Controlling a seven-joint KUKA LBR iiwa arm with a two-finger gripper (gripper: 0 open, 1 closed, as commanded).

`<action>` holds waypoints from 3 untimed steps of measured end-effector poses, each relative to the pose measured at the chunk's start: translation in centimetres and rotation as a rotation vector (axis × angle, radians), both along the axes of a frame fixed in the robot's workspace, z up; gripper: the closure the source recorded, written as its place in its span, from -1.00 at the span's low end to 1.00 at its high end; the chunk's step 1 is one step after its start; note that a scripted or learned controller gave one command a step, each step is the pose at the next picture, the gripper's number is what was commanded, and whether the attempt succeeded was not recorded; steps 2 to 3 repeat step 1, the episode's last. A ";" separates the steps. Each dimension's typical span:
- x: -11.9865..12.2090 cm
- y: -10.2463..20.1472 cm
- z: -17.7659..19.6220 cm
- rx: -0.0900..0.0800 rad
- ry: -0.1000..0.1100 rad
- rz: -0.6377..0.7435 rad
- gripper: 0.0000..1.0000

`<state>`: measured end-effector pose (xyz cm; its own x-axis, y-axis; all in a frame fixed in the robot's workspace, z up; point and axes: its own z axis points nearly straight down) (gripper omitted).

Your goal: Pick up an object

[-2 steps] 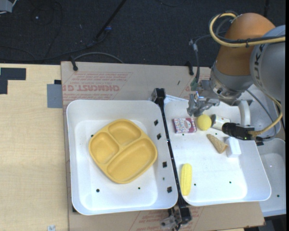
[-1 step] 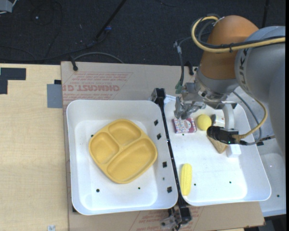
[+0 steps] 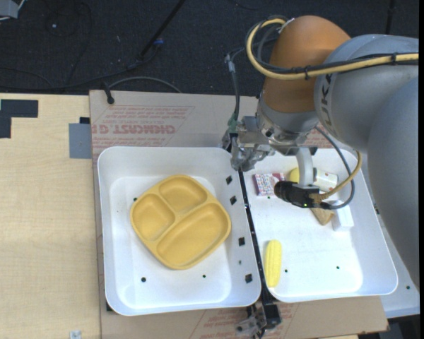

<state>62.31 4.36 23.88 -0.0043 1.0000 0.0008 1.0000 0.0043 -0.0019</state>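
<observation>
Corn cob (image 3: 273, 262) beside right bin's (image 3: 381, 274) left wall

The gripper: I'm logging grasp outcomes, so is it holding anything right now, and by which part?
It cannot be told. The gripper hangs over the divide between the two bins, above a small pink packet, with nothing visibly held.

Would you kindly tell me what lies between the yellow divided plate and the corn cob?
In the camera view, the adjoining rims of the two white bins run between the yellow divided plate and the corn cob; otherwise bare bin floor.
</observation>
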 end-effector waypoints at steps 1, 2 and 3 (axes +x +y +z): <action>-0.7 5.7 -1.4 0.000 0.004 0.000 1.00; -0.7 5.7 -1.4 0.000 0.004 0.000 1.00; -0.7 5.7 -1.4 0.000 0.004 0.000 1.00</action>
